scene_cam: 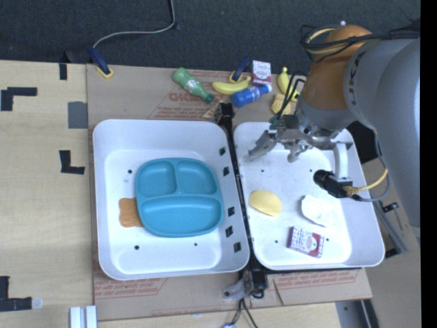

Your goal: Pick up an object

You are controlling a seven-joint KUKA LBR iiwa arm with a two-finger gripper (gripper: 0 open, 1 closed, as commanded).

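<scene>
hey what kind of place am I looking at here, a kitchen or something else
Probably a robotics lab bench, not a kitchen. A grey arm reaches over two white bins set on taped cardboard, and the food is toy-like: a banana, a green bottle, a blue divided plate.

The arm (pixel 382 80) is chopped off by the right edge, so you can't see where it comes from. It also covers the back right corner of the right bin (pixel 369 251), just behind the hand (pixel 278 147). Way left of the hand, an orange-brown thing (pixel 128 212) sticks out from under the blue divided tray (pixel 179 197), mostly buried, can't tell what it is. The red box (pixel 304 242) nearer the front has print too tiny to read.
</scene>
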